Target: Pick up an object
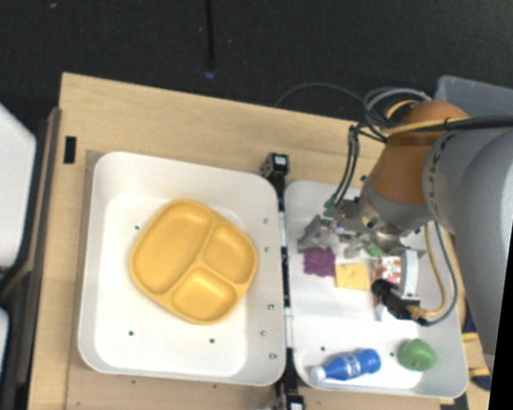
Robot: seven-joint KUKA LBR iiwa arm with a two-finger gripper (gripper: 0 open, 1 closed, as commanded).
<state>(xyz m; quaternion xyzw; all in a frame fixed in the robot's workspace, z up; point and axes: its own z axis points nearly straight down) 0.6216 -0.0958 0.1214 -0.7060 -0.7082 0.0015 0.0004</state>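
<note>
Hanging low over the right bin (299,343), the tool (339,237) is sitting at the end of the grey arm (467,191) with its orange band (404,163). I cannot tell its state — it is too blurred. Just below it, a purple piece (318,262) and a yellow square (352,276) are lying side by side on the bin floor, apparently touching. Near the front wall, a blue bottle (351,364) is lying on its side, and a green ball (417,356) is resting near it, to its right. In the left bin (98,253), a yellow divided plate (194,261) is lying flat. Both bins are standing on the wooden table (79,118).
</note>
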